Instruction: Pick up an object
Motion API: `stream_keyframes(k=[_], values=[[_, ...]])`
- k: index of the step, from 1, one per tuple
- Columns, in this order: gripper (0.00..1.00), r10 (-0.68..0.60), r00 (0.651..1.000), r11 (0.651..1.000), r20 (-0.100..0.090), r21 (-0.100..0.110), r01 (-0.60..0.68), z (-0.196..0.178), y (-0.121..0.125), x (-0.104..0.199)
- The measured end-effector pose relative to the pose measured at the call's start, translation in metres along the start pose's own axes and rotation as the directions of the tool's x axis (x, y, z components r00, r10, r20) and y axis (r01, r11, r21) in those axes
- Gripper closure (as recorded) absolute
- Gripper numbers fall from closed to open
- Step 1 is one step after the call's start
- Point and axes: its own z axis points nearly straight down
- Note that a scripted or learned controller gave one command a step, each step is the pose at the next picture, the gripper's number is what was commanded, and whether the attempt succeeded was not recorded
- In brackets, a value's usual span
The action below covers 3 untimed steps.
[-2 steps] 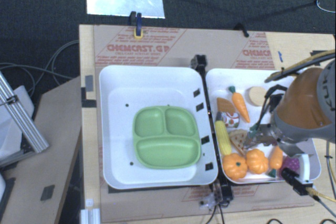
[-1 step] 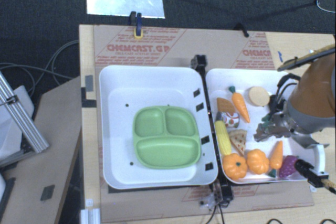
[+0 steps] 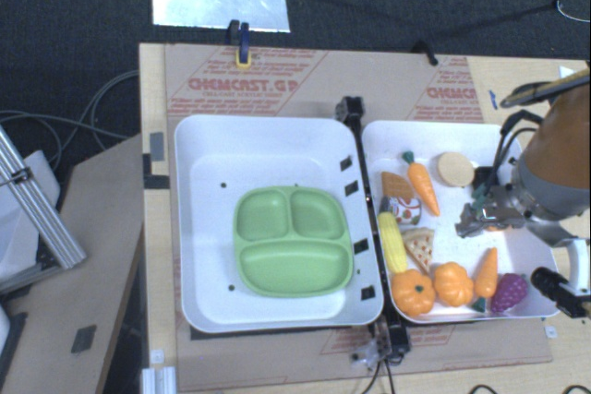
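Toy food fills the right shallow white plastic bin [image 3: 383, 143], while the left shallow white plastic bin [image 3: 199, 143] carries a light green three-compartment plastic plate [image 3: 294, 242] near its middle. Both bins rest side by side on a worktop [image 3: 277, 78] covered with brown printed cardboard.

The grey arm with its orange band [image 3: 559, 152] reaches in from the right, and its dark jaws [image 3: 480, 219] hang low over the right bin's bare floor, near the bin's right-hand part. Whether the jaws stand wide or narrow cannot be told from this angle, and nothing is seen between them.

Around them lie the things to pick. A long orange toy carrot [image 3: 422, 185] lies tilted toward the bin's upper middle, with a round beige toy biscuit [image 3: 454, 169] just beside it to the right. A brown toy bread slice [image 3: 397, 186] sits left of the carrot, above a small white and red toy can [image 3: 407, 213]. A yellow toy corn cob [image 3: 391, 242] runs along the left wall, beside a tan toy pizza wedge [image 3: 420, 246]. Along the near wall sit two orange toy pumpkins [image 3: 414, 291] [image 3: 452, 283], touching each other, then a smaller orange toy carrot [image 3: 486, 272] just below the jaws, and a purple toy grape bunch [image 3: 509, 292]
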Motion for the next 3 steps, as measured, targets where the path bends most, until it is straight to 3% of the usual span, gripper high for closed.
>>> stream_keyframes(k=[1,3], values=[[1.0,0.0,1.0,1.0,0.0,0.001,0.0,-0.034,0.002,0.0],[1.0,-0.005,1.0,1.0,-0.003,0.002,0.005,-0.043,0.073,0.095]])
